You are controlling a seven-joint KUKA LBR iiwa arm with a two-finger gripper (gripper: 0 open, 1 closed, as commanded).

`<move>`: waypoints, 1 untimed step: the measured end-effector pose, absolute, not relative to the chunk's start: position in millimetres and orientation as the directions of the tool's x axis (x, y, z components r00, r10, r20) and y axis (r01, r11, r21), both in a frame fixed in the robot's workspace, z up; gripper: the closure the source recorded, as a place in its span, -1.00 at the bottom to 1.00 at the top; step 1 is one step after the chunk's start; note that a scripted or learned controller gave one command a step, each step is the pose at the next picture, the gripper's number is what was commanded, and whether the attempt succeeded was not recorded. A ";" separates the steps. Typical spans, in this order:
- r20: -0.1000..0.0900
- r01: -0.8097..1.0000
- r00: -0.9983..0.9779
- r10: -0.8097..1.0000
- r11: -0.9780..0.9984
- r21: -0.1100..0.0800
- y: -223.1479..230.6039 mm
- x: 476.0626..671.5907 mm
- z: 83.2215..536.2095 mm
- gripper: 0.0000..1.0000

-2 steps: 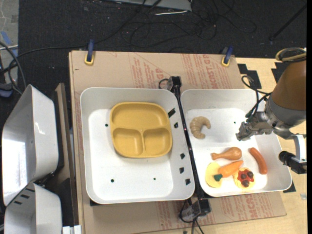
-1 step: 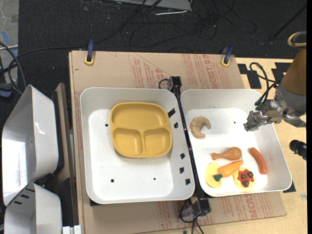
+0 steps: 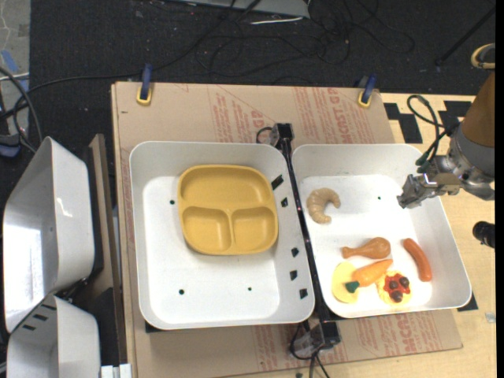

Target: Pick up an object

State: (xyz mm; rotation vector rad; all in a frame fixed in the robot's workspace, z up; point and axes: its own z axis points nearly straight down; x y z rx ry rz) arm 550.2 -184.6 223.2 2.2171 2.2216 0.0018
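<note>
Gripper (image 3: pixel 409 195) sits over the upper right part of the right bin (image 3: pixel 370 157), near its right wall, arm coming in from the right. Can't tell from this angle whether it's spread or closed, and nothing visible in it

All candidates are in that same bin, none touching the gripper. Croissant (image 3: pixel 322 203) lies alone toward the bin's left side, roughly level with the gripper, clear floor between them, curved with the arc opening downward. Sausage (image 3: pixel 418 259) is the closest piece: just below the gripper along the right wall, long axis running upper-left to lower-right. Drumstick (image 3: pixel 368 250) is below-left, long axis near horizontal, thick end to the right. Carrot (image 3: pixel 368 274) lies on the yellow round piece (image 3: pixel 343 283), with the small red-and-yellow piece (image 3: pixel 396 287) just beside them, packed tight

My read: sausage is the shortest move, straight down the view, and a grasp should close across its diagonal. Croissant is the cleanest, no neighbours

Left bin (image 3: pixel 150 235) holds a yellow divided plate (image 3: pixel 228 209), not relevant
</note>
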 end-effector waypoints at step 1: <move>0.001 1.000 -0.007 1.000 0.007 -0.001 -130.4 554.7 220.1 1.00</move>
